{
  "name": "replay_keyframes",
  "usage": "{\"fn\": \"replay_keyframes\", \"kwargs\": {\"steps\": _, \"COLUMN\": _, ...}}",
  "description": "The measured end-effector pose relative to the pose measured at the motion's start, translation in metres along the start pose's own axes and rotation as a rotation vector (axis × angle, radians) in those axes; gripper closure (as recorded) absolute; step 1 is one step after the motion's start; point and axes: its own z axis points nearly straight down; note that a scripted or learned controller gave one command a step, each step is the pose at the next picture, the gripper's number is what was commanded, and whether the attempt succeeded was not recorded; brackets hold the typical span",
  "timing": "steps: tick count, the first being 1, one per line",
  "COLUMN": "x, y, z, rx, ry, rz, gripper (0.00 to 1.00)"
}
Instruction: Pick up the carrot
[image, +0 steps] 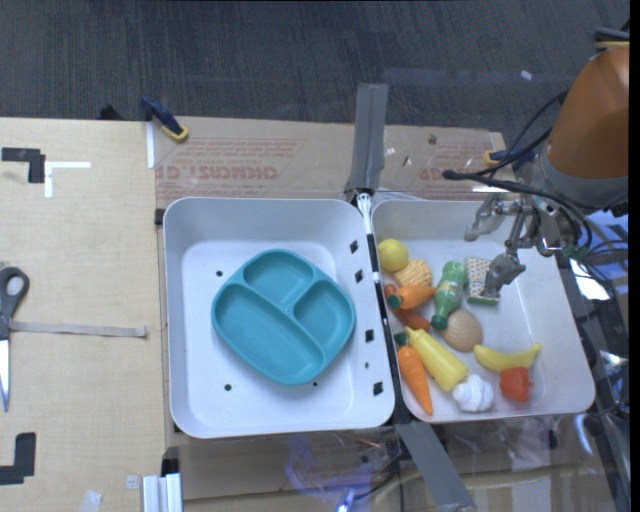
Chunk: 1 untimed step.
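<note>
Right bin front-left | carrot (414, 379) lengthwise, tip toward viewer | end effector (498, 272) grip unclear

You have one fixed camera, mounted above the desk (70, 260) and looking down at a slant. It stands far enough off to take in both white bins, left bin (180, 330) and right bin (560, 390), side by side, with the arm (590, 120) entering from the right.
</note>
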Motion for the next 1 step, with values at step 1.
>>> {"fn": "replay_keyframes", "kwargs": {"steps": 1, "x": -0.0021, "y": 0.0673, "z": 0.0278, "rx": 0.000, "ry": 0.000, "rz": 0.097, "gripper": 0.00}}
